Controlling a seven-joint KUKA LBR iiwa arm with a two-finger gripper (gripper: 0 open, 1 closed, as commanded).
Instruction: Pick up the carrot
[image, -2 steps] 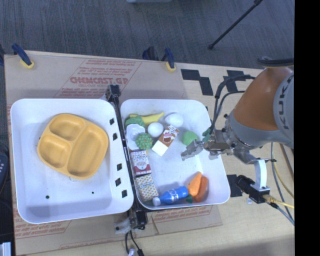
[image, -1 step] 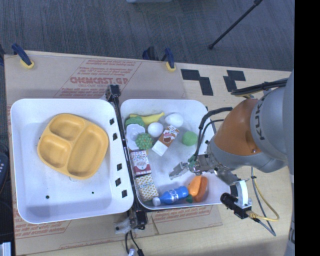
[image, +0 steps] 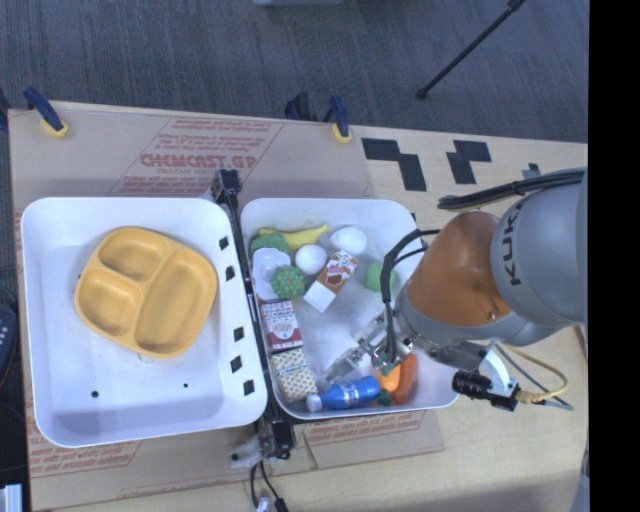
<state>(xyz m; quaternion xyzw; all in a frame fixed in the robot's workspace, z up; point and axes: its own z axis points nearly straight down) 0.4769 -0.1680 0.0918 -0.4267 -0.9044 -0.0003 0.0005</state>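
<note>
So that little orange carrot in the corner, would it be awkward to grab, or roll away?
The carrot looks like a smooth toy, so it is probably stiff, light, and a bit slippery. Its rounded shape suggests that it could roll if nudged, though the blue bottle beside it and the right bin's wall may hem it in. That crowding could make a clean grab harder.

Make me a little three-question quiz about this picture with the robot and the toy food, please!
1. True or false: the yellow divided plate lies in the left bin.
2. Which bin holds the carrot? A) left B) right
3. Fill in: the blue bottle lies beside the carrot near the bin's ____ edge, close to the gripper.

Key: 1 true; 2 B; 3 bottom (nearest the camera).
</note>
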